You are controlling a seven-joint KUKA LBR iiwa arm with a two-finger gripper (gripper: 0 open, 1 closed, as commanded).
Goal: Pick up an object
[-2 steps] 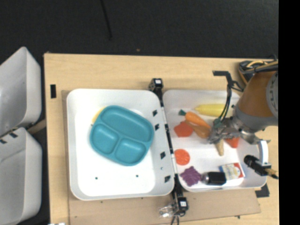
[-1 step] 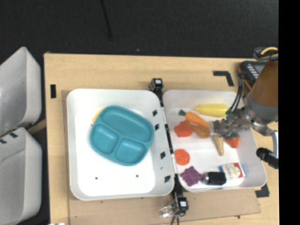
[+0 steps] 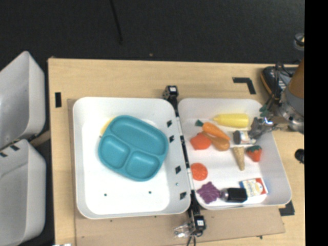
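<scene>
I read the task as not yet done. The gripper (image 3: 258,125) sits low over the right bin (image 3: 279,188), near its right wall, between the yellow toy corn (image 3: 231,120) and the toy strawberry (image 3: 254,152), just above the ice-cream cone (image 3: 239,157). Whether it is open or closed I cannot tell; nothing is visibly held. All candidate objects appear to rest on the bin floor. The left bin (image 3: 87,199) holds a teal divided plate (image 3: 133,147). Remaining: close on one item and lift it.
</scene>
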